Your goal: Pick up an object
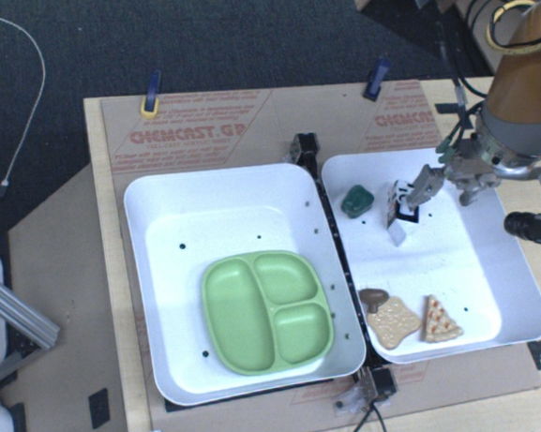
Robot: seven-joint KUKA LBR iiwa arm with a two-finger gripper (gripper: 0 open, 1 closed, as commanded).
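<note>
In the right bin (501,265) my gripper (402,216) hangs over the upper middle of the floor, reaching in from the right. A dark green lump (357,200) lies just left of it, apart from the fingers. Near the bin's front edge lie a small brown piece (375,298), a tan cracker-like piece (394,322) and a pizza-slice-shaped piece (440,320). Nothing shows between the fingers.
The left bin (162,267) holds a green three-compartment plate (266,309). Both bins rest on a cardboard sheet (243,119) held by blue clamps at the back. The arm's orange band (522,94) sits at the right edge, above the right bin.
</note>
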